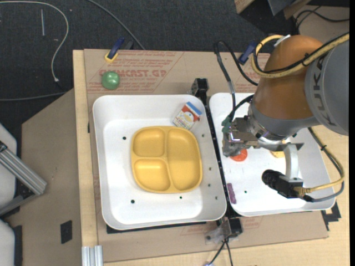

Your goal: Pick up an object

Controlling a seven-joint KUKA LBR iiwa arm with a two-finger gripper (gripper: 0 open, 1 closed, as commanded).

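Just below my jaws, an orange-red object (239, 155) is lying on the floor of the right bin (310, 198); my gripper (233, 143) is hovering over it, and I cannot tell how it is set. Off to one side, a yellow divided plate (166, 159) and a small carton (187, 116) are sitting in the left bin (111, 148), a purple marker (232, 193) lying nearer

A green ball (111, 80) sits on the cardboard (150, 71) behind the bins, near a blue clamp (115, 49). White cable (55, 43) loops across the dark floor.
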